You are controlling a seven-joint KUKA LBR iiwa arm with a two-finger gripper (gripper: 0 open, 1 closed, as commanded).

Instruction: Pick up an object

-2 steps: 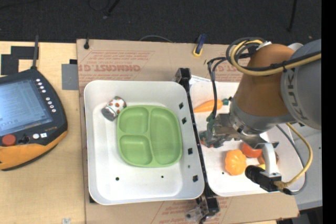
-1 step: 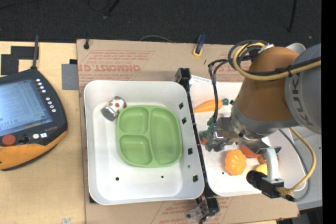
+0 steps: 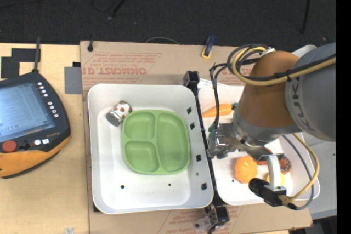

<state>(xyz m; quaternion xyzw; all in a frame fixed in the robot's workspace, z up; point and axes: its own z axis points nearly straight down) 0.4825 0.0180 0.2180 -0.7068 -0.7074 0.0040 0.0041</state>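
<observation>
My end effector [image 3: 218,142] is down in the right bin [image 3: 307,186], tucked under my own wrist, so honestly I can't tell how it's set. Just beside it sits an orange round thing [image 3: 244,168], with a carrot-looking piece [image 3: 216,111] a bit further up. Over in the left bin [image 3: 104,183] there's a green divided plate [image 3: 156,141] and a small spotted cup [image 3: 118,113] touching its corner. A teach pendant [image 3: 30,120] rests on the bench [image 3: 49,200].

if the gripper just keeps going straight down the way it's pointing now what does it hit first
The gripper points down into the right bin, near its left wall. Most likely it meets the bin's white floor there first. The carrot-like orange piece and round orange object lie off to either side, though the arm hides part of that spot and depth is unclear.
</observation>
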